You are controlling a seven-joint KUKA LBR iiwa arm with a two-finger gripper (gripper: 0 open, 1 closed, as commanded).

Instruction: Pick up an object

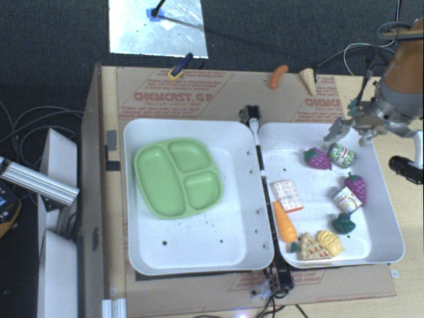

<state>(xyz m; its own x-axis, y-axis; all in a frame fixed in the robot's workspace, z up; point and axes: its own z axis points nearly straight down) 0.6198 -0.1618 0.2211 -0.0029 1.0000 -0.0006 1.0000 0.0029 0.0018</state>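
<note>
Brown cardboard covers the bench beneath two shallow white bins set side by side. Left bin: it holds a green divided plate lying flat; nothing graspable for this step lies here. Right bin: all candidate objects are here. Near the divider lie a small red-and-white packet and, just nearer, an orange carrot. At the near edge sits a yellow corn-like piece. Toward the far side lies a purple grape bunch, with a green-and-white can just beside it on the right. Further right and nearer are a second purple bunch, a small white cup touching it, and a dark green piece.

My gripper hangs over the far part of the right bin with fingers spread, one finger left of the can and the other right of it; nothing is pinched between them.

Recommended procedure: I judge the can to be the target. Descend straight, keeping the left finger clear of the grape bunch, since contact could push both objects. Close only once both fingers straddle the can's sides. A rounded can may roll, so centre the grip before lifting.
</note>
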